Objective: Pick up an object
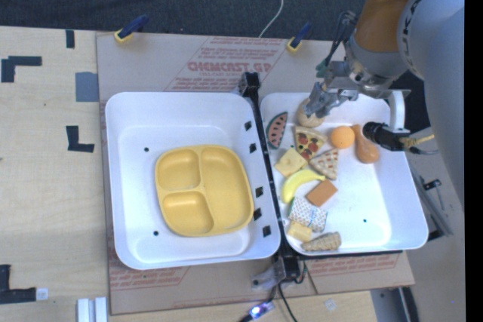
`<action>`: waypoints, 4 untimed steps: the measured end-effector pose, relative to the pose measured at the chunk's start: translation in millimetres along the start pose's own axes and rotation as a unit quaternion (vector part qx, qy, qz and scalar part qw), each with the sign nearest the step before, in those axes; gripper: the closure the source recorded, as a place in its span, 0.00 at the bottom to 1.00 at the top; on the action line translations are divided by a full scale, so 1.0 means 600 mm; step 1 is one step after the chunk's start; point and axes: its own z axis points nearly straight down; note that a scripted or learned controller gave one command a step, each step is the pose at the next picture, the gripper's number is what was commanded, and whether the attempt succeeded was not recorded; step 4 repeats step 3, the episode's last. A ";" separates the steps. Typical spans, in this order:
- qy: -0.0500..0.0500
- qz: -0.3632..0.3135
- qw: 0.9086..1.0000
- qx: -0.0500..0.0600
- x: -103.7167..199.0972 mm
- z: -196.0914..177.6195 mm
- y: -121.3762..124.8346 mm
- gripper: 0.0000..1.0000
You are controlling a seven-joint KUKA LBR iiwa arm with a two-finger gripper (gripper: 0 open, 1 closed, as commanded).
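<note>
**Gripper low over a pale piece at the far edge of the right bin**

Nearest to the camera, in the right bin [392, 226], a brown cracker-like piece [322, 241] lies at the front, and just behind it a wrapped snack [308, 216]. Next come an orange block [322, 193] and a banana [299, 183], which touch each other. Further back there is a yellow cheese wedge [290, 162], then two pizza slices [317, 151] side by side, and a watermelon slice [277, 130] against the left wall. To the right of these lie a round orange fruit [342, 137] and a brown-orange piece [367, 151]. In the left bin [128, 124] rests a yellow divided plate [202, 188].

At the far side of the right bin, the gripper [320, 103] stands over a pale tan object [308, 117], and its fingers reach down to this object or very close to it. Whether they are wide, narrow or closed on the object I cannot tell, because the view is too small there.

My judgement is that the step in hand is the approach or the grasp itself, with the pale tan object as the likely target. The next move would need the fingers to close on both sides of it and then to lift straight up, without pushing the near pizza slice or the bin wall.
</note>
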 end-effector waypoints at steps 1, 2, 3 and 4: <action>-0.001 0.002 1.000 0.002 0.010 -0.005 0.011 1.00; 0.000 0.002 1.000 0.002 0.020 0.004 0.027 1.00; 0.000 0.001 1.000 0.001 0.014 -0.015 0.041 1.00; 0.000 0.001 1.000 0.001 0.014 -0.015 0.041 1.00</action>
